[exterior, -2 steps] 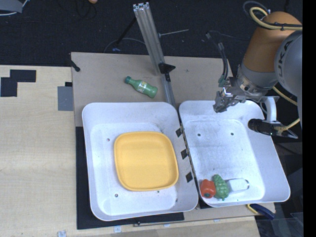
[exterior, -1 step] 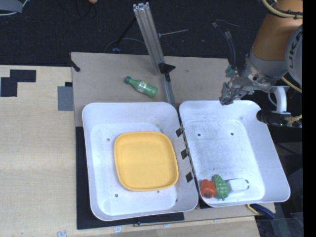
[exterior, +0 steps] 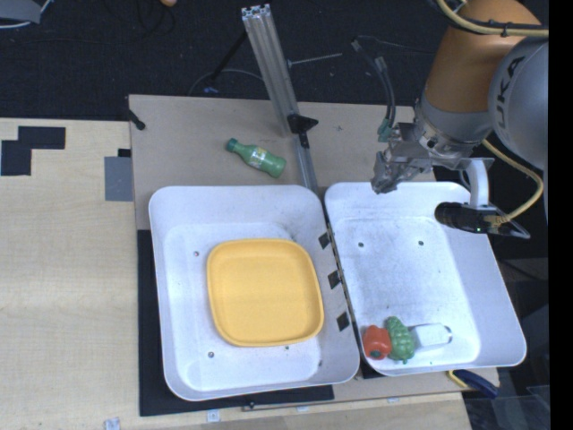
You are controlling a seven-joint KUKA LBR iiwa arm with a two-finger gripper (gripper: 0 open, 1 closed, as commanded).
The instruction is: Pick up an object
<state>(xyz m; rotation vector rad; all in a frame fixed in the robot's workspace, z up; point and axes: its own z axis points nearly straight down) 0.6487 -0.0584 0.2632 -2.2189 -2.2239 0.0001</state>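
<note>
The robot's hand (exterior: 387,183), grip state unclear, hovers over the right bin's (exterior: 466,330) far rim, risking collision; toys (exterior: 391,340) lie well apart.

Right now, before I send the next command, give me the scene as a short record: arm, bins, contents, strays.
gripper: over the far edge of the right bin, far from the objects
left bin: holds a yellow plate, lying flat
right bin: a red and green toy cluster and a white piece at its near edge
off-bin: green bottle lying on its side on the bench behind the left bin
fixture: metal bar slanting up behind the bins
held: nothing seen at the gripper
</note>
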